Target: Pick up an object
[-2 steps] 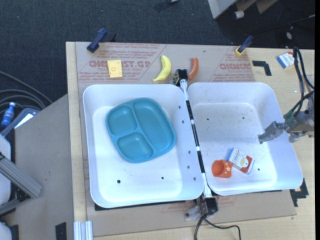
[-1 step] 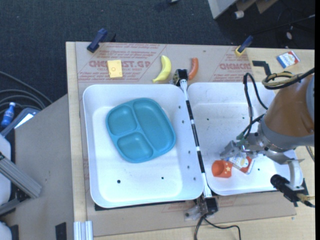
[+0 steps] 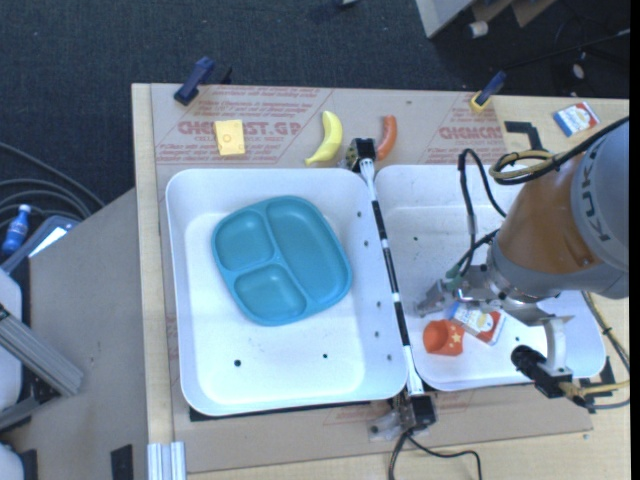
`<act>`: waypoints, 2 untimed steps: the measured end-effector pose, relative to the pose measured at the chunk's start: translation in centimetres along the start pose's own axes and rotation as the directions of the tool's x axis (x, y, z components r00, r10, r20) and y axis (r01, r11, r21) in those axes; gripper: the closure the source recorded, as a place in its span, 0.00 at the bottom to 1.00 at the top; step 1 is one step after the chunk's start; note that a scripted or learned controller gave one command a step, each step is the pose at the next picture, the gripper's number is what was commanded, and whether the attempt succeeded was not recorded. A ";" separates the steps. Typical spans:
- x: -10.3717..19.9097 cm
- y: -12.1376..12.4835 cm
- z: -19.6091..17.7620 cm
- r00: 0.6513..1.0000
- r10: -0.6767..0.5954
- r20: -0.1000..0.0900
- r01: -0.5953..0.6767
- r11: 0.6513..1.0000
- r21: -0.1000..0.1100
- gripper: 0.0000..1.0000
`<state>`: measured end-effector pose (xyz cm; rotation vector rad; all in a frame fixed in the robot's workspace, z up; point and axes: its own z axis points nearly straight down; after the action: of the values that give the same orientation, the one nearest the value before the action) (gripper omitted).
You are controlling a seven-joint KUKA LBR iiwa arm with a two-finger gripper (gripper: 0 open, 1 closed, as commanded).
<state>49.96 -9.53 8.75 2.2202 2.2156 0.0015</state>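
- Since the end effector (image 3: 462, 298) hangs low in the right-hand shallow white bin (image 3: 430, 203), the small red-orange object (image 3: 443, 339) lies just beside it on the near side, slightly to the left.
- Touching that object's right side is a flat white and red packet (image 3: 484, 322); neither shows a clear long axis.
- Whether the end effector is released or clenched, I cannot tell.
- Bare bin floor stretches to the far side, giving room; the left bin's wall (image 3: 180, 268) surrounds a blue plastic divided plate (image 3: 281, 258).
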 end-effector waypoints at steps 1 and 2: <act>0.1 3.9 0.3 1.000 -0.002 -0.002 0.002 1.000 0.003 0.00; -0.1 16.7 0.3 1.000 -0.004 -0.002 0.004 1.000 0.004 0.00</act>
<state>66.68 -9.70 8.51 2.2186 2.2229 -0.0002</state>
